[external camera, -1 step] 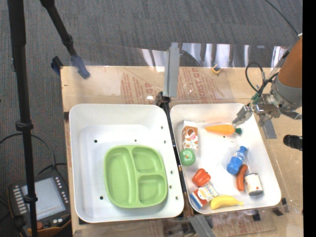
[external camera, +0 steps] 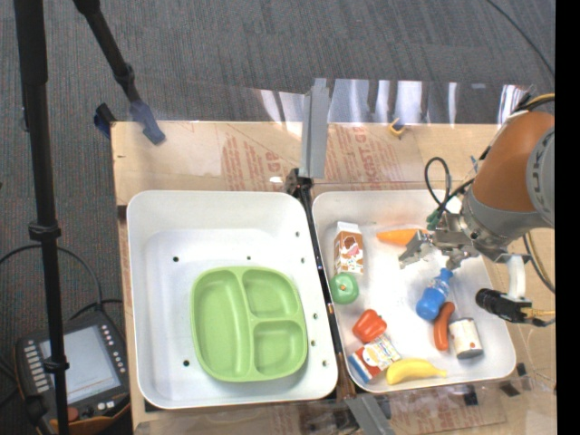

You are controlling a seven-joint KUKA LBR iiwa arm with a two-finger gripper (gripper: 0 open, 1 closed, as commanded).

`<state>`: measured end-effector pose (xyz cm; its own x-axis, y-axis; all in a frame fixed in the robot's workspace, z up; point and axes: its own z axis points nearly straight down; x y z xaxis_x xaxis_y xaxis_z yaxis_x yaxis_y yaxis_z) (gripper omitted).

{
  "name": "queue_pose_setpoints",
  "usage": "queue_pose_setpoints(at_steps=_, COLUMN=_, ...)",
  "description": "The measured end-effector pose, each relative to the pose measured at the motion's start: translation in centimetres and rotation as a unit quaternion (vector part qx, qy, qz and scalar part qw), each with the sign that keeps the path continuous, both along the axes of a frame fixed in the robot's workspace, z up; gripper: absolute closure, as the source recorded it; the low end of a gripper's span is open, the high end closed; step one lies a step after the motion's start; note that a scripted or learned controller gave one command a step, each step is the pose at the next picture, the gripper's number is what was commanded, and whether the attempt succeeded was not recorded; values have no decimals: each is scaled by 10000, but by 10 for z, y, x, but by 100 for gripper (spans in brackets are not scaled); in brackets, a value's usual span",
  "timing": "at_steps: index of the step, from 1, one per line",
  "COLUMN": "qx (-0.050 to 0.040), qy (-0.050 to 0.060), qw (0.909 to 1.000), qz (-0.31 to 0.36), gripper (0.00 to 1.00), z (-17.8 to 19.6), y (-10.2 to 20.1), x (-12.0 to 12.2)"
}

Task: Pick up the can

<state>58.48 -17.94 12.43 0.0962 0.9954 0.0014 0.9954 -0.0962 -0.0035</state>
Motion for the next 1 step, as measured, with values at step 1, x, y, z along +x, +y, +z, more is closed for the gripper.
queue_pose_setpoints(at_steps=1, qx=1, qy=-1, qw=10000, qz=-3, gripper=0, z=0, y=0, x=0)
